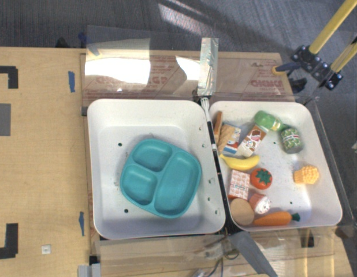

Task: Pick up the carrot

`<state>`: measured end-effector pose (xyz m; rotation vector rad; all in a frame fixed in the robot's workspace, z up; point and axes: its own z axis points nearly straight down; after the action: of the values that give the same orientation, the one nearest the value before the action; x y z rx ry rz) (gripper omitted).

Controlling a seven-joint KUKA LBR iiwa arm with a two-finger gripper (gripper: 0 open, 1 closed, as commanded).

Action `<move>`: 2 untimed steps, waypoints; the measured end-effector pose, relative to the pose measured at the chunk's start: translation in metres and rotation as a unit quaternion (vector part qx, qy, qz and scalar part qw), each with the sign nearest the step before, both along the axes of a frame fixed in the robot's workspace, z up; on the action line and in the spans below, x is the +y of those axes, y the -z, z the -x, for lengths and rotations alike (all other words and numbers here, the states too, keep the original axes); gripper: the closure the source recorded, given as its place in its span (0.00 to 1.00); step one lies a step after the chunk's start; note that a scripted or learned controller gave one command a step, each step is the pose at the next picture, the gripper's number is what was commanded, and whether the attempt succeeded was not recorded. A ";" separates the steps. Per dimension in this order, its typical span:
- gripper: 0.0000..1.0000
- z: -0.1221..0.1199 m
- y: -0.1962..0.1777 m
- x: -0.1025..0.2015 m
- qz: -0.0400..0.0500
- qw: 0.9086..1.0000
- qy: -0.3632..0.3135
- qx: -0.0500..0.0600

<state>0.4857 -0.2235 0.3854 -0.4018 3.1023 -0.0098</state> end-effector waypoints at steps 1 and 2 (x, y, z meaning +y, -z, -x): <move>1.00 -0.049 0.064 0.001 -0.002 0.986 -0.167 0.006; 1.00 -0.022 0.111 0.001 0.000 0.940 -0.340 0.006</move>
<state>0.5080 -0.2225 0.2746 -1.4367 2.7898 0.0012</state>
